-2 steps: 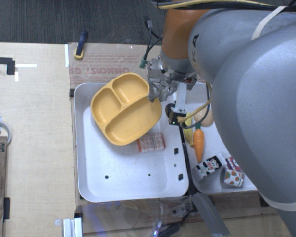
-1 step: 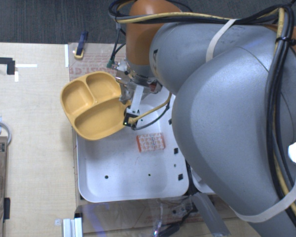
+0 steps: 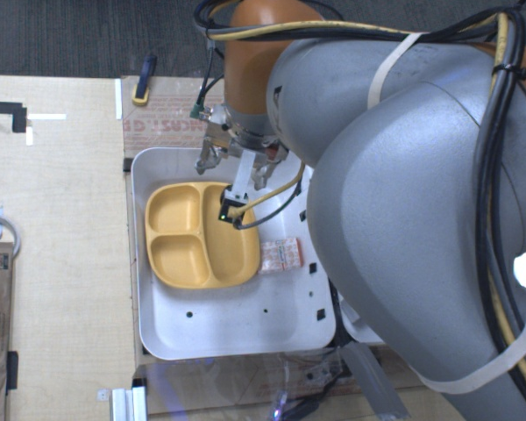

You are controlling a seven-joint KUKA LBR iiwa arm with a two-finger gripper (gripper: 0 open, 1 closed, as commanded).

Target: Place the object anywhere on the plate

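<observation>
- Packet (image 3: 281, 254), small, pinkish-white and patterned, lay flat on the floor of the white bin (image 3: 237, 331), touching the right rim of the plate (image 3: 202, 235) near that plate's lower right corner.
- Plate itself was a yellow divided tray with three compartments, two small ones on its left side and a larger one on its right; it sat in the upper left part of the bin, and all three compartments looked bare.
- Above the plate's upper right corner hung the gripper (image 3: 237, 167), its metal fingers spread apart with nothing between them; one fingertip reached the bin's rim above the plate, the other stood over the bin floor just right of the plate's top edge.
- A black fitting with a small green light, on a yellow-sheathed cable, overlapped the plate's upper right rim.
- Right of the plate, the grey arm (image 3: 403, 191) with its orange band covered most of the bin's right side and everything beyond it.
- Left of the plate, past the bin wall, lay a pale wooden bench top (image 3: 61, 235) with black and white tape marks.
- Above the plate, beyond the bin, was printed brown cardboard, a clamp (image 3: 144, 79) with a yellow and black handle, then dark carpet (image 3: 88, 16).
</observation>
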